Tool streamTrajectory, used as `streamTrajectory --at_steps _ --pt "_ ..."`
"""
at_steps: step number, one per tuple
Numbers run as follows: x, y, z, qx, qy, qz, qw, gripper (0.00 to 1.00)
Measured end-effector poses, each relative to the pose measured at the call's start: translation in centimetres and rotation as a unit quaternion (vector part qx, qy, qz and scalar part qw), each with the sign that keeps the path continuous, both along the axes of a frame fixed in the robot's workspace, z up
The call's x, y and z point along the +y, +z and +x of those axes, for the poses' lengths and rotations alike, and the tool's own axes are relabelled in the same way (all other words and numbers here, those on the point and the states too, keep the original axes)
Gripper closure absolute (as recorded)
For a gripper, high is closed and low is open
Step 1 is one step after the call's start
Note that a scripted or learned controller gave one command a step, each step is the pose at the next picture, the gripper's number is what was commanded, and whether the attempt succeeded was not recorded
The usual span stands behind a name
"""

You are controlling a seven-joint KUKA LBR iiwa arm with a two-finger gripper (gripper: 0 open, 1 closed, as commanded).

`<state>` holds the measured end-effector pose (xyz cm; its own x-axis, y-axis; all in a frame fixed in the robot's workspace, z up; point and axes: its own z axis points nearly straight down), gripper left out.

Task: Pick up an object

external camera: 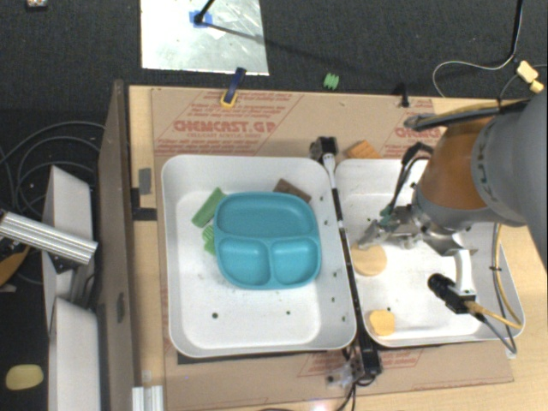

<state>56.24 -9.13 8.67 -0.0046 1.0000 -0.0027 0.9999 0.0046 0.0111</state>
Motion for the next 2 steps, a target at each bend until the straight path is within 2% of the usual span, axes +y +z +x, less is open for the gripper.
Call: streamTrajectory --at_steps 1,2 --pt "-4.8 0.4 5.2 -0.002 -0.002 0.0011 1.0 0.0" --pt "-0.6 3.6 2.3 0.004 0.001 0.0021 1.0 0.0"
